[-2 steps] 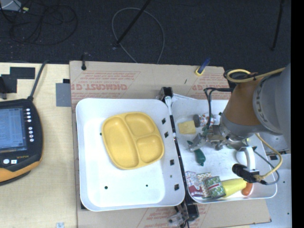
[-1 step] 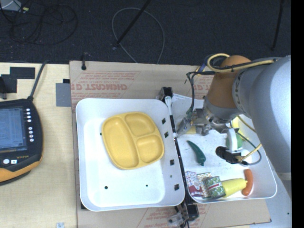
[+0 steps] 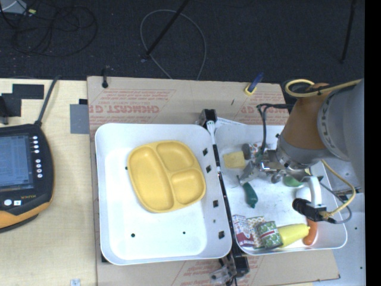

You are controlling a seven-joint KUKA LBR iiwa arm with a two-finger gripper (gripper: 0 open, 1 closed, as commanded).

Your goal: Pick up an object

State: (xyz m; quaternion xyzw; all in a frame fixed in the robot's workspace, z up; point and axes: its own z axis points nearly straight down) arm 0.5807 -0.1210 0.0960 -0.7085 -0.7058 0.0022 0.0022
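Gripper (image 3: 253, 167) hung low in the right bin (image 3: 339, 234), its fingers spread apart and holding nothing. At its ten o'clock lay a yellow sponge (image 3: 234, 159); at six, a green pepper (image 3: 249, 194). A yellow divided plate (image 3: 166, 174) sat in the left bin (image 3: 113, 231).

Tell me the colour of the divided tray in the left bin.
Yellow: the divided tray, seen in the camera view.

You're looking at two smooth, faintly glossy white plastic bins (image 3: 113, 231) on printed brown cardboard (image 3: 149, 103), a matt yellow plastic divided tray (image 3: 166, 174), a crinkly shiny packet (image 3: 257, 231), and dark rough carpet (image 3: 89, 46) behind.
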